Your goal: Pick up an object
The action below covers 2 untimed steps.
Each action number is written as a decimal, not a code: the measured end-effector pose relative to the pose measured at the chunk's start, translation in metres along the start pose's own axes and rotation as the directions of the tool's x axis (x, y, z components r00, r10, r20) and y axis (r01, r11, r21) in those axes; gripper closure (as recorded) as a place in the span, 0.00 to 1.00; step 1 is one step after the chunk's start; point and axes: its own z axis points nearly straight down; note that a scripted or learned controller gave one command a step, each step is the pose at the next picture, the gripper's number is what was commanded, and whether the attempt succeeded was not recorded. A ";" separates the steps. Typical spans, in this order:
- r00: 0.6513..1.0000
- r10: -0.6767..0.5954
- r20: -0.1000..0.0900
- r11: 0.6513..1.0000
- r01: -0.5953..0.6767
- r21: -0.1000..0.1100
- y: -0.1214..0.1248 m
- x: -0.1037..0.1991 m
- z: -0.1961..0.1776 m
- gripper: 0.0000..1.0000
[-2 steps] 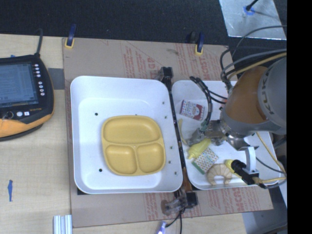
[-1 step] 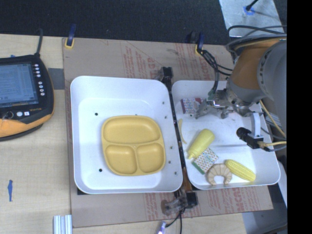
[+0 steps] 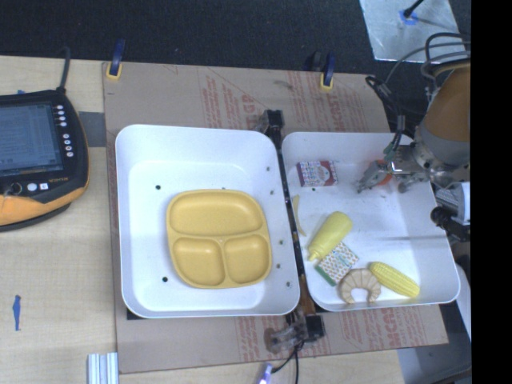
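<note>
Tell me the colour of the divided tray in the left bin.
Pale yellow, seen plainly in the camera view: the divided tray.

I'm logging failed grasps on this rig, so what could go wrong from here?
1. The end effector sits over bare floor of the right bin, apart from every item, so closing here would likely grab nothing.
2. The yellow bottle rests against the patterned packet, and the croissant touches the corn; a grasp may drag a neighbour.

Right bin (image 3: pixel 416 222): yellow bottle (image 3: pixel 330 234), corn cob (image 3: pixel 394 278), croissant (image 3: pixel 361 285), two small packets (image 3: pixel 317 173), perhaps cards.
</note>
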 end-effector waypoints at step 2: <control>1.000 -0.008 0.000 1.000 0.008 0.002 0.047 -0.012 0.012 1.00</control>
